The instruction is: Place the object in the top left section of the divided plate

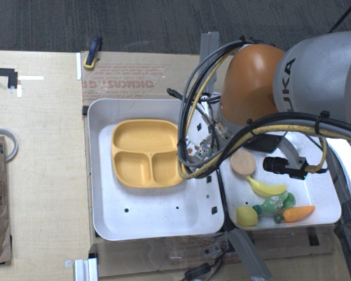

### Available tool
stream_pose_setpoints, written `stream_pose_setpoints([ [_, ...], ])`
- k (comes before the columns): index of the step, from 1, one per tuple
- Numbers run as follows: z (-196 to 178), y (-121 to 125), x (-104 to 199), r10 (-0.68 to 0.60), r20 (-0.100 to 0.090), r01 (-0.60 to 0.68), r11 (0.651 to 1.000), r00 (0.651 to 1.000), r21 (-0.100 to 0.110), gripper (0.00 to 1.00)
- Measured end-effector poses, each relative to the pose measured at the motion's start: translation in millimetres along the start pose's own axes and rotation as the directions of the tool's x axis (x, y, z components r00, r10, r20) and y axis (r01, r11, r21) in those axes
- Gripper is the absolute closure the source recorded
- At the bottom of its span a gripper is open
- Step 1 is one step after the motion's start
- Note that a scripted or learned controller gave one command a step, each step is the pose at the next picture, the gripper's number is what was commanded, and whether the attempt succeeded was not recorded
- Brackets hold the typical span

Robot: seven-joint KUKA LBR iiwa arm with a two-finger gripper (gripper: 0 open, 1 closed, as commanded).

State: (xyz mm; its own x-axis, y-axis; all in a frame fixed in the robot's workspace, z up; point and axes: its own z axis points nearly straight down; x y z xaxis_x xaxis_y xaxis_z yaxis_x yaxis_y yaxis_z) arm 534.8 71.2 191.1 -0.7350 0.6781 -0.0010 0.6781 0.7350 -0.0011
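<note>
**Step in hand: pick-up, not yet confirmed.** No object lies on the plate, and I see none held in my tool.

1. Near side, right bin point(330, 177). The candidate objects lie here in a cluster: a toy lemon point(247, 215), a green toy point(276, 204) just beside it, and a toy carrot point(298, 213) touching the green toy. Which one the task means cannot be told from the task line.
2. Orientation. The carrot's long axis runs left to right, with the narrow tip pointing right and slightly away. The toy banana point(266, 187), just behind the cluster, also lies left to right, curved, with its right end a little nearer. A tan round disc point(243, 163) lies flat behind the banana and has no long axis.
3. Tool point(200, 150). It sits under my wrist over the wall between the two bins, screened by cables. I cannot tell whether it is open or closed.
4. Target. The yellow divided plate point(146, 151) lies flat in the left bin point(102, 174), long axis left to right. One wide section is on the far side and two small sections are on the near side.

**Next move, as I judge it:** bring the tool over one object in the right bin, align the closing direction across its long axis, and grip. Then carry it left to the far left part of the plate.
</note>
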Motion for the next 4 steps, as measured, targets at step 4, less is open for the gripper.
stream_pose_setpoints([
  [4,-1,30,-50,-0.124,0.002,0.124,0.992,0.992,-0.001,1.00],
])
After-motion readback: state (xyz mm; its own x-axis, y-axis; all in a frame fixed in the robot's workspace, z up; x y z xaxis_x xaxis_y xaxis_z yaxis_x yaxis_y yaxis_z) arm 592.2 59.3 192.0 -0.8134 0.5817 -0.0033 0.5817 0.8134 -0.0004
